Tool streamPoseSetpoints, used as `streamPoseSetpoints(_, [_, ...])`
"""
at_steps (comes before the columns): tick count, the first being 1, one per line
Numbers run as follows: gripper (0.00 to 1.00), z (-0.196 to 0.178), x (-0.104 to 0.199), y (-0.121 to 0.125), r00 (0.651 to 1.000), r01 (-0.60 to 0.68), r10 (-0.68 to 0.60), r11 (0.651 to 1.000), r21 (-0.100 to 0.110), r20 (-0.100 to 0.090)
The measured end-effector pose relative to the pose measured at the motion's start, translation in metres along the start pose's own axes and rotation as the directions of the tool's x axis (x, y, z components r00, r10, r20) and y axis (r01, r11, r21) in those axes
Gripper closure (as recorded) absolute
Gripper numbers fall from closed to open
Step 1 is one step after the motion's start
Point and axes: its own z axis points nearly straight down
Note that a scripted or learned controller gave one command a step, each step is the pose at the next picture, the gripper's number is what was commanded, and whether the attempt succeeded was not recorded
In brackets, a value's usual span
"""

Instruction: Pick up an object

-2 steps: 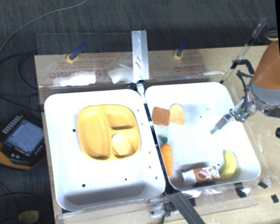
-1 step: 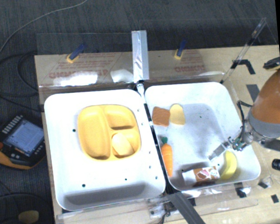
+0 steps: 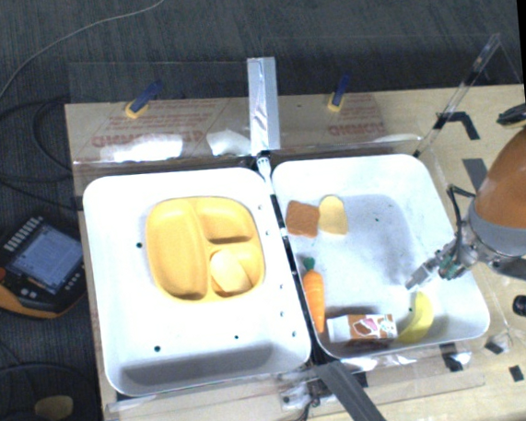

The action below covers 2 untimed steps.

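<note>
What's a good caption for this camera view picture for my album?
Robot gripper reaches into the right bin above a toy banana.

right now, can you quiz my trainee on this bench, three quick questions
1. True or false: the yellow compartment tray lies in the left white bin.
2. Which item lies closest to the tool?
A. the orange plastic carrot
B. the yellow plastic banana
C. the brown toast slice
3. Fill in: the small printed carton lies at the near wall of the right white bin, between the carrot and the ____.

Key: 1 true; 2 B; 3 banana.
</note>
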Motion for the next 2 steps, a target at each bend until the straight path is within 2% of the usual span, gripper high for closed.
streamPoseSetpoints(1, [0.0,0.0,0.0,0.0,1.0,0.0,0.0,1.0,0.0,0.0])
streamPoseSetpoints(2, [0.0,-0.034,0.009,0.045,0.98,0.2,-0.2,0.98,0.002,0.006])
